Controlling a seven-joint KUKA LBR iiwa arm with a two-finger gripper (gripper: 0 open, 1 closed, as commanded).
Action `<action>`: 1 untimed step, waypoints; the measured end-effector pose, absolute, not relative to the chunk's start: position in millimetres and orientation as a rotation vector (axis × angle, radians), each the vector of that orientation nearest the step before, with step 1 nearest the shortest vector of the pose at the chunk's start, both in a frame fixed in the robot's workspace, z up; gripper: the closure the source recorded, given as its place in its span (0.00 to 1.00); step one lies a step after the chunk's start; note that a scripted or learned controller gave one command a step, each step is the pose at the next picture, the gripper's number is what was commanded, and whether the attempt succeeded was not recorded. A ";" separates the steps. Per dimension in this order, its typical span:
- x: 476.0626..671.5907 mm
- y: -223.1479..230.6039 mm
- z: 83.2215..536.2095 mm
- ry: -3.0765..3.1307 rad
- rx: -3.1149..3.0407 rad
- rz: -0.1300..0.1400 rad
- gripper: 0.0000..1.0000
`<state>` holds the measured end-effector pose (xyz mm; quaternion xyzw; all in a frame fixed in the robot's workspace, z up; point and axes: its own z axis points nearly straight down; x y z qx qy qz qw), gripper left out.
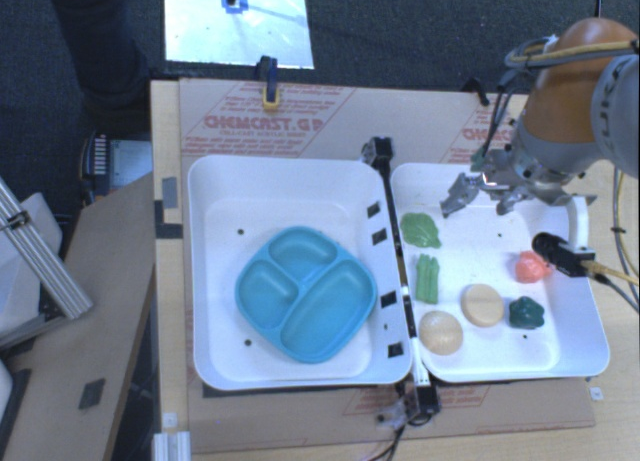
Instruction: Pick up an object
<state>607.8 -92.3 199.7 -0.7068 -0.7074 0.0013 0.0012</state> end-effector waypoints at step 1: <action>615.9 -90.8 141.5 -2.221 -2.219 0.003 0.00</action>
